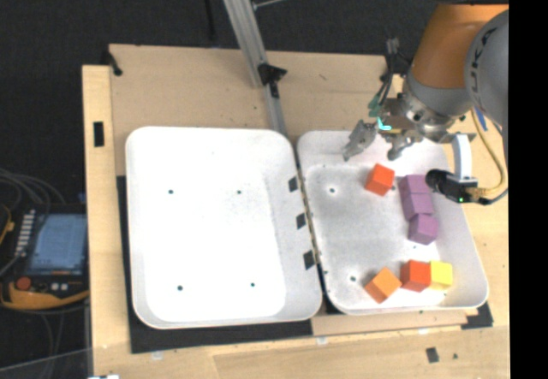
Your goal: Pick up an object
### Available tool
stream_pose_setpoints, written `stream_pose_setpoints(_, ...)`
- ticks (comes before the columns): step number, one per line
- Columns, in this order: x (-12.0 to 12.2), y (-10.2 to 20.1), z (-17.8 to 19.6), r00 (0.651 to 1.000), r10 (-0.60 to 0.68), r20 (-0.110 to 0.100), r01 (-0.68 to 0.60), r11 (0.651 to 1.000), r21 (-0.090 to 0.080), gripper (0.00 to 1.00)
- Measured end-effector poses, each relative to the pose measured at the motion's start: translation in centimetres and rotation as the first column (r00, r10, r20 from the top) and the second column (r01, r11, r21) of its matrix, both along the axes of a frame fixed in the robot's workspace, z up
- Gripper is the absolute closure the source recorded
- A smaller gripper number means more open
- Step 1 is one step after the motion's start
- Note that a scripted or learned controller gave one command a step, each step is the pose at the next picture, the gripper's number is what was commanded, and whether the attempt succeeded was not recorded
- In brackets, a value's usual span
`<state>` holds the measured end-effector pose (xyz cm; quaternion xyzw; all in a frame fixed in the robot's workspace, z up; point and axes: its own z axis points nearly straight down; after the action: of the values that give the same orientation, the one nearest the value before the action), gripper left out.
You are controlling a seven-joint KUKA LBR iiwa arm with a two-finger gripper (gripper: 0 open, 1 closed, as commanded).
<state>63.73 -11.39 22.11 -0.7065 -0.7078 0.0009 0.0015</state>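
**Hovering over right bin, nothing held**

Gripper [379, 143] sat above the far edge of the right bin [342, 198], jaws apart, nothing between them. Arm [449, 44] came in from the right, orange band above the wrist.

Nearest thing: orange cube [379, 179], just beside and nearer the camera than the jaws, apart from them. It sat rotated, corners pointing roughly along the bin sides; no clear long axis.

Purple block [418, 207] lay just right of the cube, near but not touching as far as I could tell. Its long axis ran far-to-near, slightly slanted. Looked like stacked or joined segments; couldn't tell which.

Near edge of the same bin: second orange block [384, 283], red cube [415, 274], yellow cube [441, 273] in a tight row, red touching yellow.

Left bin [145, 223] sat alongside on the tabletop [103, 198]. A metal rail [244, 18] slanted across the far side.
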Motion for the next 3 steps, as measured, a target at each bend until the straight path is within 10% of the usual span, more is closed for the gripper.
stream_pose_setpoints(3, -0.1, 0.0, -10.1, 1.000, -0.005, -0.001, 0.005, 1.000, -0.002, 0.00)
